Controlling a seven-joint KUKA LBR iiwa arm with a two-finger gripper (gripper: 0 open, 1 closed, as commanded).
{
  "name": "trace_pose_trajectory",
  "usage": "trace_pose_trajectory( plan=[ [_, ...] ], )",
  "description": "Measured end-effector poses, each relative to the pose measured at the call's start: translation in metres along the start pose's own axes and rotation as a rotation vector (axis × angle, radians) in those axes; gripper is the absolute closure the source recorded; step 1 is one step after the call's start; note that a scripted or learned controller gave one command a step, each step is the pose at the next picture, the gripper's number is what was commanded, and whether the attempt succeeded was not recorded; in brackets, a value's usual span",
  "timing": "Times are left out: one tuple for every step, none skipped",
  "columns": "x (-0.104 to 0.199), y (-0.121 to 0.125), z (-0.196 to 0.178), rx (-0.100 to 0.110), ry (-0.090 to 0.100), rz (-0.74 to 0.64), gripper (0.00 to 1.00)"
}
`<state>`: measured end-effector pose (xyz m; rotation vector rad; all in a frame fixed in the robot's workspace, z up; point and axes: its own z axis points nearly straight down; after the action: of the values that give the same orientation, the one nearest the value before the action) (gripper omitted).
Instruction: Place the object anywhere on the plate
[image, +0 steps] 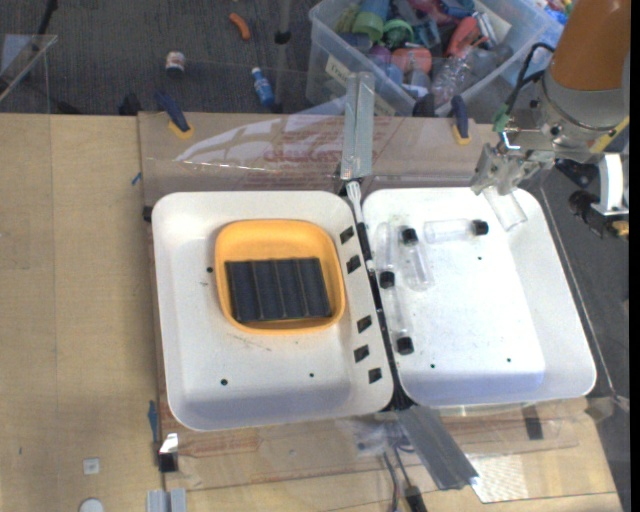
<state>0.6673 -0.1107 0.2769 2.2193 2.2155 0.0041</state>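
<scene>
Camera view, from above and at a slant: two white bins side by side on the bench. The left bin bears the plate, orange-rimmed with a dark ribbed insert, lying near its middle. The right bin bears clear bottles with black caps: one lying crosswise near the far wall, another just beside it, and what may be more along the divider, though clear plastic on white is hard to separate. The task's object I judge to be one of these bottles; all lie in the right bin, well apart from the plate. My arm enters from the right, orange band high, wrist above the far right corner of the right bin. My jaws hang near that corner. Something pale and clear shows just below them, but I cannot tell whether it is a held thing or part of me, nor whether the jaws stand apart or together. Risks, as I judge them: the bottles are round and slick, so a grasp may roll one away or slip; neighbours lying close may be knocked; the divider lies between bottle and plate, and a low carry could strike it.
</scene>
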Motion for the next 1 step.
trace_pose_trajectory(
  plan=[
    [-0.0266,0.0007,-0.1031,-0.001,0.000,-0.163,1.00]
  ],
)
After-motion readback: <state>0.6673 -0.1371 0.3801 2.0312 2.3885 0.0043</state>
